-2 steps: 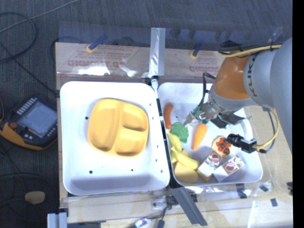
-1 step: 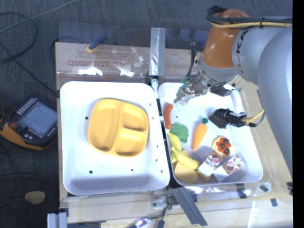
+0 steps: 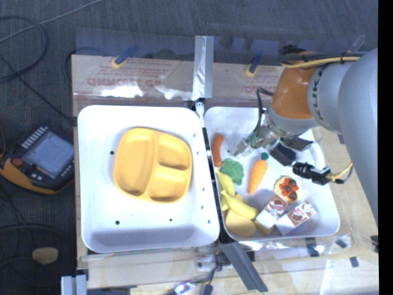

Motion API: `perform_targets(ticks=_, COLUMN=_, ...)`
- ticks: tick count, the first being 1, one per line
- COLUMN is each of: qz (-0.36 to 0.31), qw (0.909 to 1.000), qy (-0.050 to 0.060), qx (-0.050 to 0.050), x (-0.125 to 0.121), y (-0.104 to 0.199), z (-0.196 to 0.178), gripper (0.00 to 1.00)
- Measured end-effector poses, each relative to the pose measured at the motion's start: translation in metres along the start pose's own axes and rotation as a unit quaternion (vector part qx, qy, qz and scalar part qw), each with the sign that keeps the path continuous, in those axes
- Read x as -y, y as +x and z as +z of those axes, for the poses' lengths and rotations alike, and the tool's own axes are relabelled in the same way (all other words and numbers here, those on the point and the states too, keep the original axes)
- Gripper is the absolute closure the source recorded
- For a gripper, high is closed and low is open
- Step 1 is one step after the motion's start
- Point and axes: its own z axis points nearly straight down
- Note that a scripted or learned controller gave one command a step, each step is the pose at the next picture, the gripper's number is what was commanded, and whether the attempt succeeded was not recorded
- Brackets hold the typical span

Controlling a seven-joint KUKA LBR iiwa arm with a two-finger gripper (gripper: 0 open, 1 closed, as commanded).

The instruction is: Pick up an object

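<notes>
Grey carpet surrounds the bench. Gripper (image 3: pixel 249 145) hangs spread and empty in the right bin (image 3: pixel 331 223), just above the carrot (image 3: pixel 258 174). Broccoli (image 3: pixel 231 168) and sausage (image 3: pixel 217 150) crowd close, so a finger may land on a neighbour and the grab slip.

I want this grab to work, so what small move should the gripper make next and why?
Probably lower straight down: the two-finger gripper hangs in the right white bin, apart from the orange toy carrot and green toy broccoli, holding nothing.

Yellow tray (image 3: pixel 153 163) in left bin (image 3: pixel 92 183), gripper (image 3: pixel 250 142) above carrot (image 3: pixel 258 173), right bin (image 3: pixel 325 211)
</notes>
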Motion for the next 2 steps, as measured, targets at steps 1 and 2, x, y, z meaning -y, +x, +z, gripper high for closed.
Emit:
perform_targets(ticks=1, qz=-0.004, qw=1.0000, qy=0.005, qx=-0.003, x=-0.041, y=0.016, z=-0.092, gripper=1.00)
perform_targets(ticks=2, qz=-0.078, qw=0.9969, qy=0.005, qx=-0.003, x=-0.033, y=-0.033, z=-0.001, gripper=1.00)
